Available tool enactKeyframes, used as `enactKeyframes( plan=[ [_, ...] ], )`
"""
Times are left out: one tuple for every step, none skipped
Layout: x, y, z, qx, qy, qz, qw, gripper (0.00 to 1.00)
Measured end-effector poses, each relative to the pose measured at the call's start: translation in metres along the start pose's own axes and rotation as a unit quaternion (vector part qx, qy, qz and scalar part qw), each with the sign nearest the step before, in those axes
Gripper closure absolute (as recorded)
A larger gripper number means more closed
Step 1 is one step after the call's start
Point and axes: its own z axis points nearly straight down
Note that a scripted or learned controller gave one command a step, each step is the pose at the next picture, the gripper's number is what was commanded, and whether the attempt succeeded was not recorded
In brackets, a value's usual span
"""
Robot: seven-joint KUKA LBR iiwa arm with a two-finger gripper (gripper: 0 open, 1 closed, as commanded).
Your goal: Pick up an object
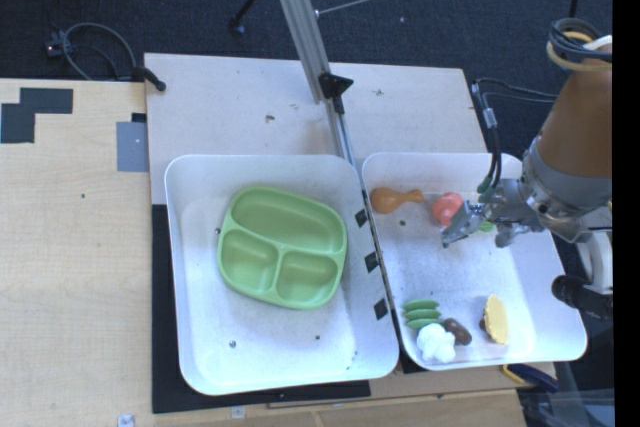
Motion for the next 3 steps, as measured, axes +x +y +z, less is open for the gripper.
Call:
enactKeyframes(
  plan=[
    [-0.001,0.0,0.0,-0.001,0.0,0.001,1.0,0.0],
    [-0.001,0.003,0.044,0.002,0.0,0.0,1.0,0.0],
    [0.001,0.003,0.087,0.002,0.0,0.0,1.0,0.0]
  ],
)
